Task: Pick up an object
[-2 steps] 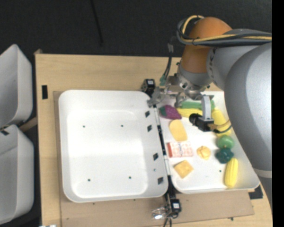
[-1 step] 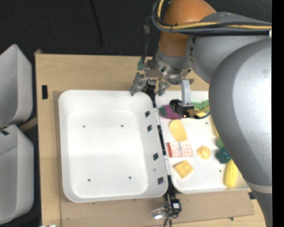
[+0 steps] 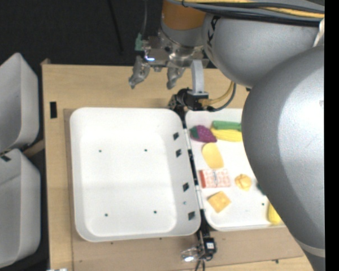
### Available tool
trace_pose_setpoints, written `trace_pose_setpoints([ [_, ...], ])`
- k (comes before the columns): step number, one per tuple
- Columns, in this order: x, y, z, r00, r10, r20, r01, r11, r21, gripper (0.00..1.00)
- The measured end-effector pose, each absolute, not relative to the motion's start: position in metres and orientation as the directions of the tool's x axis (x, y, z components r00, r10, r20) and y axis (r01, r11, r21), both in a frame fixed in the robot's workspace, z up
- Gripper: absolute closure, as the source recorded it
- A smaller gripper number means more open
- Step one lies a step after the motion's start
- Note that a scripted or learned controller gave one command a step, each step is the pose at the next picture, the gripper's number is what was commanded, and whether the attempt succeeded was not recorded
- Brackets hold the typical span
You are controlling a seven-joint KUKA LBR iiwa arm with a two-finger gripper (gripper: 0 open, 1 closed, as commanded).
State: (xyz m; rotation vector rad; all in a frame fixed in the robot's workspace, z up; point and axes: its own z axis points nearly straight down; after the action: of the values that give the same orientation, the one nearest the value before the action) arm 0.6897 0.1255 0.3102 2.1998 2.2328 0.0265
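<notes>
My gripper (image 3: 154, 79) hangs high above the back edge of the left bin (image 3: 79, 151), open, with nothing between its two grey fingers (image 3: 137, 77). The right bin (image 3: 237, 222) holds the objects: a purple grape bunch (image 3: 203, 132), a corn cob with green husk (image 3: 226, 131), a yellow oval piece (image 3: 212, 156), a red-and-white packet (image 3: 214, 178), a small yellow-orange lump (image 3: 243, 181) and an orange wedge (image 3: 218, 201). A yellow item (image 3: 273, 214) peeks out at the bin's right side, partly hidden by the arm.
The arm's large grey body (image 3: 288, 112) covers the right part of the right bin. A row of black clips (image 3: 185, 168) runs along the seam between the bins. White blocks (image 3: 11, 151) stand off the bench's left edge.
</notes>
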Motion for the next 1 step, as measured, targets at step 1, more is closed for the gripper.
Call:
trace_pose_setpoints([
  [1,0.6844,0.1243,0.3215,-0.002,1.0,-0.001,1.0,0.002,0.0,0.0],
])
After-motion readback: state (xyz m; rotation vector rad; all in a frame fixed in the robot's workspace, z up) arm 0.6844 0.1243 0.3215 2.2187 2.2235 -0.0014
